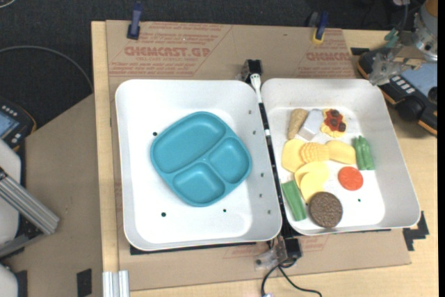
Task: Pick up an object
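We started nearest the camera, in the right bin (400,209), where a round dark brown cookie-shaped piece (325,209) with a speckled face sat close to the front rim; a long green bean-like strip (293,199) lay just to its left, slanted; above them we saw smooth yellow pieces (311,161), rounded and overlapping in a heap, one with a ridged top; a flat orange-red disc (350,179) lay to their right, apart from the cookie; a short green piece (363,152) with a bumpy surface stood beside the right wall; farther back we made out a tan cone-like piece (297,123), a pale grey-white block (313,124) touching it, and a small cluster of red and dark bits (335,120); all of it looked like matte plastic play food.

In the left bin (132,170) a teal plate (200,158) lay flat, smooth and rounded, split into three compartments, turned at an angle; both bins were glossy white with rounded corners, resting on a brown cardboard sheet (167,49) printed in red, pinned by a blue clamp (134,21) at the far edge.

Farthest off, at the upper right, the gripper (381,67) hung beyond the right bin's far corner, over the bench clutter; it was blurred and we could not tell how its jaws stood; we saw nothing between them.
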`<state>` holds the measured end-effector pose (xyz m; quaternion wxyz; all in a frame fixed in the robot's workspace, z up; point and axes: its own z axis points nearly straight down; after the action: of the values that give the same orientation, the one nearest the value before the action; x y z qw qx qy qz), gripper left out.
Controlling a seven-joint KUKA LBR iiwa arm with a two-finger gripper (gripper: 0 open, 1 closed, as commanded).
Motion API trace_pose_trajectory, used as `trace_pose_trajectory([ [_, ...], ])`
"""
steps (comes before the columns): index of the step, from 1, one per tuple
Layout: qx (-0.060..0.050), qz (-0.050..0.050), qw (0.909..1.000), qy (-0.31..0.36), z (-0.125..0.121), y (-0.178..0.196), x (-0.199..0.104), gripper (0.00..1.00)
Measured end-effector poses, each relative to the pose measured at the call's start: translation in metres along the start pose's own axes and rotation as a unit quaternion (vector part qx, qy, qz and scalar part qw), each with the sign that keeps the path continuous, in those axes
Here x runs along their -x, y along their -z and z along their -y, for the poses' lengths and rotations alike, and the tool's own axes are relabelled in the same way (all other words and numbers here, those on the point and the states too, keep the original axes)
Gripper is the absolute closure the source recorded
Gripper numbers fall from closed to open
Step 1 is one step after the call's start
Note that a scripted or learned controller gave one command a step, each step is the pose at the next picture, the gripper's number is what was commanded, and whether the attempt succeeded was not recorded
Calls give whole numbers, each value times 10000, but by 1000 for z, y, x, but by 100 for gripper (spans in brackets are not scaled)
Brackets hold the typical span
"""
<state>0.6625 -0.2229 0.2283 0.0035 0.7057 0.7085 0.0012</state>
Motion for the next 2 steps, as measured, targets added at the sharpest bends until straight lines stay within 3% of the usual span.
trace_pose_trajectory([
  [2, -50, -19, 10000, -24, 34, -28, 0, 100],
])
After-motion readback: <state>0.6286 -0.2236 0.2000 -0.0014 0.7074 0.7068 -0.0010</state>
